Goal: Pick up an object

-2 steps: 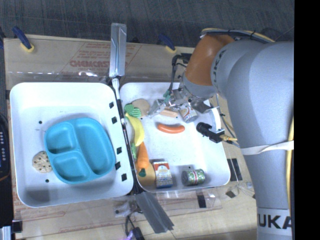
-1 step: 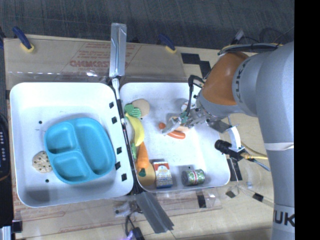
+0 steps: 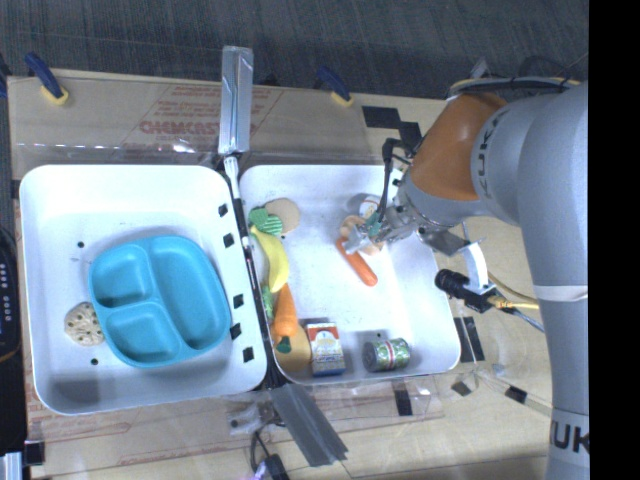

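A: Looming closest to the lens: grey arm [image 3: 540,198], reaching in from the right over the right bin [image 3: 415,303].

B: And at its tip?

A: Gripper [image 3: 378,226], hanging low over the middle of that bin. Open or closed: cannot tell, too small and cluttered at the end.

B: Likeliest target?

A: Carrot [image 3: 362,266], judging by nearness. Lies flat on the bin floor, just below and a touch left of the gripper in the view. Upper end meets or slips under the gripper tip; cannot tell whether touching or merely overlapped.

B: Long axis?

A: Slanted, running from upper left down to lower right. Thick end toward the gripper, as far as can be made out.

B: So the coming move?

A: Probably a short shift along that slant toward the carrot's middle, then a close across the narrow width, not along the length. Not lifted yet, by the look of it.

B: Anything crowding?

A: Not much. Banana [image 3: 272,256] well off against the left wall of the same bin, box [image 3: 325,349] and can [image 3: 387,353] along the near wall, both apart from the carrot. Blue tray [image 3: 160,298] over in the left bin [image 3: 60,228], out of the matter.

B: Main risk?

A: Closing on the very end only and letting the carrot pivot or slip out.
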Controlling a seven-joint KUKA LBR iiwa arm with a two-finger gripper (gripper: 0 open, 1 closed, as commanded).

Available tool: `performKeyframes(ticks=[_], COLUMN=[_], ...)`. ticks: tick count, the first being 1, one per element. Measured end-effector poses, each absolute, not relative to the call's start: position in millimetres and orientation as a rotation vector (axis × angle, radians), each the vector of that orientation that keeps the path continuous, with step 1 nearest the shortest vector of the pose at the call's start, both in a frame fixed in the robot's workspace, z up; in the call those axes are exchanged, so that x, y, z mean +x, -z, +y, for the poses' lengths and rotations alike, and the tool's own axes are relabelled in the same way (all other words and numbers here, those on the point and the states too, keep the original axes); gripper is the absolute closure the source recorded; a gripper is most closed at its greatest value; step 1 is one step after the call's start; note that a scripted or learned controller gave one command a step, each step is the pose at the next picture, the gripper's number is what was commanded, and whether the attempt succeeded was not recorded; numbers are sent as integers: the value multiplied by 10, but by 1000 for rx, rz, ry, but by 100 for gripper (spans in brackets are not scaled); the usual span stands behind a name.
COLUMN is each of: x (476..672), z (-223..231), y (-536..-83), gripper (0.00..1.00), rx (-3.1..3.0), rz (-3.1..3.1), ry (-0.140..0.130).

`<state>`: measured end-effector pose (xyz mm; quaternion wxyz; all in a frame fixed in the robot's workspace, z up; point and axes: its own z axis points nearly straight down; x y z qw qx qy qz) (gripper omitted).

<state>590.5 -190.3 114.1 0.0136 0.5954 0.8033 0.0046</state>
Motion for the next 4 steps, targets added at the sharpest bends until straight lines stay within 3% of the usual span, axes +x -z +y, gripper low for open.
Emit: performKeyframes(ticks=[1,2,3,4], x=[6160,5800,6085,5597], z=[-1567,-2030,-1084,-1347], y=[-2213,-1615,-889,-895], gripper=[100,100,100,100], rx=[2140,2094,1851,2105], rz=[2297,2353,2544,2340], ry=[-1,9,2,5])
